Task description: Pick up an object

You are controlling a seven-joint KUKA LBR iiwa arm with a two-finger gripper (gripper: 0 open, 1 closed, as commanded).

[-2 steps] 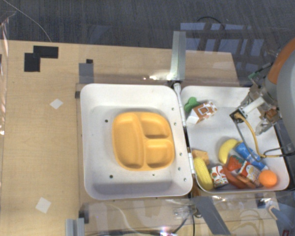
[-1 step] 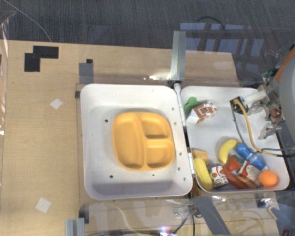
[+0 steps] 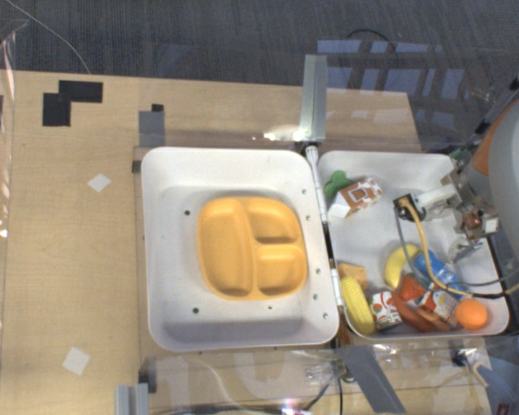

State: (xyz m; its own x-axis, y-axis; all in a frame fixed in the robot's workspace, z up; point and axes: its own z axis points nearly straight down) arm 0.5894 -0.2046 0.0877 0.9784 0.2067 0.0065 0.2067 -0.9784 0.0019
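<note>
The right bin (image 3: 372, 164) holds a heap of toy food. A brown and white carton (image 3: 362, 195) lies beside a green piece (image 3: 335, 184) at the bin's far left. Along the near side lie a corn cob (image 3: 356, 296), a small can (image 3: 386, 309), a yellow fruit (image 3: 400, 264), a red sausage (image 3: 419, 316), a blue item (image 3: 438, 273) and an orange (image 3: 472, 315). My gripper (image 3: 467, 227) hangs over the bin's right side, above the blue item and the orange, with a yellow cable (image 3: 424, 240) looping beside it. Nothing is visibly held.
The left bin (image 3: 173, 318) carries a yellow divided plate (image 3: 251, 247). A metal post (image 3: 315, 102) stands behind the seam between the bins. The grey arm (image 3: 512, 171) comes in over the right bin's far right corner. Bare wooden bench (image 3: 60, 249) lies to the left.
</note>
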